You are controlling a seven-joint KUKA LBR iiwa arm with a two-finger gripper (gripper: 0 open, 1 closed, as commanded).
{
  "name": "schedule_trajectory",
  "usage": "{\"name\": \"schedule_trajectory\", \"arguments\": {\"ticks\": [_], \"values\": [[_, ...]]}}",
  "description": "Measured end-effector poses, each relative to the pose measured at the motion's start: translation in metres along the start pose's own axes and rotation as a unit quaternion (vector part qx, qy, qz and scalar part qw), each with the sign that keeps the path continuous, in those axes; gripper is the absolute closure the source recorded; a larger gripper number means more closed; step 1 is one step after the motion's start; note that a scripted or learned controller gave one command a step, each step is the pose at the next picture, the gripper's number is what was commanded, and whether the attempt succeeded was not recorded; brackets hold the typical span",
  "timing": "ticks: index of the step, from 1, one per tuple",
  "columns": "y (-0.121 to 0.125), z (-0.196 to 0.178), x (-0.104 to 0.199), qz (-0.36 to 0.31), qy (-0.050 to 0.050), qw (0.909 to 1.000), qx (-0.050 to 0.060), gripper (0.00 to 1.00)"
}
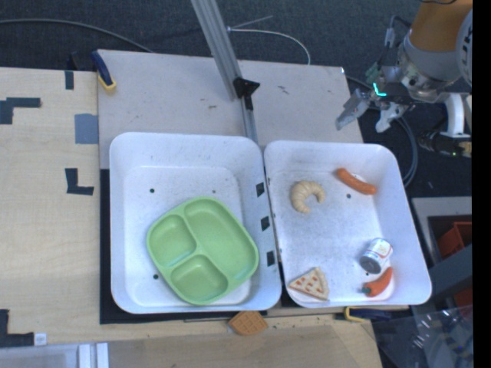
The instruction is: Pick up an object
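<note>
The right bin point(399, 176) holds a beige croissant point(307, 195), an orange sausage point(357, 181), a small silver can point(375, 255), a pizza slice point(310, 284) and a red-orange pepper point(380, 282). My gripper point(362, 123) hangs above the bench just beyond the right bin's far edge, up and to the right of the sausage. Its fingers are spread open with nothing between them. The grey arm with its orange band point(441, 14) rises at the top right.
A green divided plate point(202, 249) lies in the left bin point(123, 205). A slanted metal pole point(222, 44) stands behind the bins. A round cookie point(245, 323) lies on the bench in front of them. Cables trail at the right.
</note>
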State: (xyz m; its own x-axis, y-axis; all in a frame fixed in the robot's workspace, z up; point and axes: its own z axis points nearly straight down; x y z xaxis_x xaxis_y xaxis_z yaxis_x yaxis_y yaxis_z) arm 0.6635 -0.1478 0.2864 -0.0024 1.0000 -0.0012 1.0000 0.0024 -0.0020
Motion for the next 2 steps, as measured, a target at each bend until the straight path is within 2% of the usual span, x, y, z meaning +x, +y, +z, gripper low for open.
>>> {"name": "schedule_trajectory", "arguments": {"ticks": [2], "values": [[0.001,0.114,-0.017,0.001,0.000,1.0000,0.003,0.00]]}}
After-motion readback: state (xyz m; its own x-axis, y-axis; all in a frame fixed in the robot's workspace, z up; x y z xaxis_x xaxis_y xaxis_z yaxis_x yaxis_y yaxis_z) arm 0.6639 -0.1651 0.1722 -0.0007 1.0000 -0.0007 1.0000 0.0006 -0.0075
